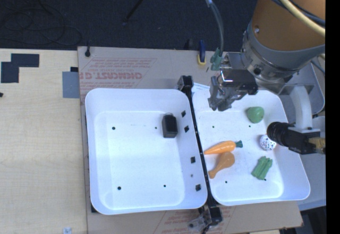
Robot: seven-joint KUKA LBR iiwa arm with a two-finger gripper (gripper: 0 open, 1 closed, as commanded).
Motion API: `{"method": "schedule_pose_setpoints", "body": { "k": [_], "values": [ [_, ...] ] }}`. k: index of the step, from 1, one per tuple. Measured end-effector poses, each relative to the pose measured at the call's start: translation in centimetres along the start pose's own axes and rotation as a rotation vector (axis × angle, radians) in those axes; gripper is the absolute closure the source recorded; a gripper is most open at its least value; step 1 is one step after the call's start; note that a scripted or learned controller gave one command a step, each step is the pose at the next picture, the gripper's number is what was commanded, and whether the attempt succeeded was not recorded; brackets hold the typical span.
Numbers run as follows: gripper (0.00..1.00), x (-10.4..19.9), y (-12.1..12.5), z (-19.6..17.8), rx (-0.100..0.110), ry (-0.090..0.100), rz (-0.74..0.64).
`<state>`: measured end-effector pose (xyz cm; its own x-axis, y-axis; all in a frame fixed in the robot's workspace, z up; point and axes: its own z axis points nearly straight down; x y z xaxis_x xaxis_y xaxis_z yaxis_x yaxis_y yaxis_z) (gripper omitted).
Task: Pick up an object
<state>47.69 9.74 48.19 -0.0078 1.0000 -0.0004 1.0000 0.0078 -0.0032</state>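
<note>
- Gripper (pixel 220 101) hangs over the right bin (pixel 289 187) (far-left corner); finger state: cannot tell.
- 1 carrot (pixel 220 147) lies nearby.
- Left bin (pixel 95 121): 1 black block (pixel 169 125).

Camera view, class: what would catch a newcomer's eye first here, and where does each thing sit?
The big grey arm with its orange band looms at the upper right, its claw hanging over the far end of the right bin. In that bin the bright orange carrot lies near the divider, with green pieces further right. A lone black block sits in the left bin.
</note>
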Motion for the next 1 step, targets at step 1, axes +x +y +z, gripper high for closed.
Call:
{"method": "schedule_pose_setpoints", "body": {
  "k": [1],
  "values": [
    [1.00,-1.14,-0.01,-3.46,-0.001,-0.001,0.006]
  ]
}}
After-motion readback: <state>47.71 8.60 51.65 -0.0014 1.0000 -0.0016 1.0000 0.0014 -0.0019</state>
